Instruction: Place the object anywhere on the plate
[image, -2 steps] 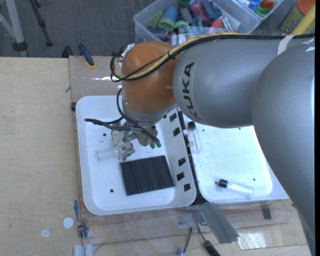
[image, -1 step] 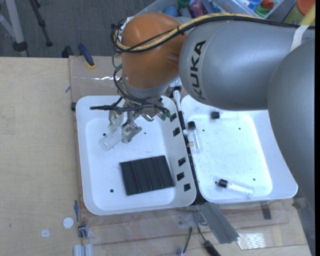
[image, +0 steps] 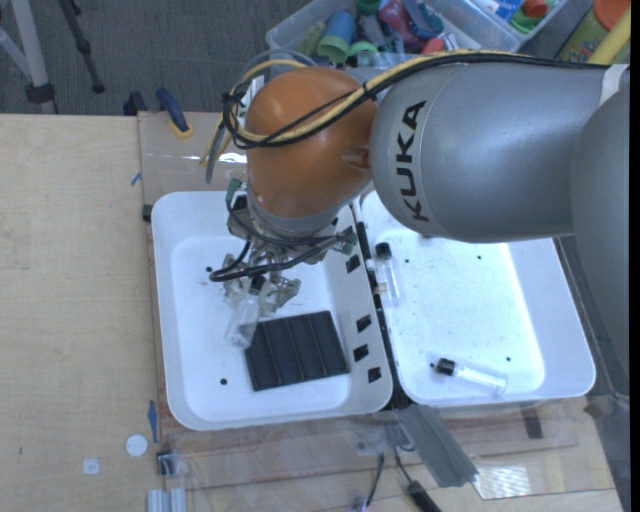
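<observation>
A pale wooden table carried two shallow white bins; beyond it stood a clear tub of coloured toys. The arm's orange wrist hid much of the left bin. The jaws hung just above a dark ribbed plate; whether they were spread or pinching anything, I could not tell. A clear syringe lay in the right bin, well apart from them.

Left bin: my end effector over a clear object, beside black ridged plate. Right bin: two syringes.
</observation>
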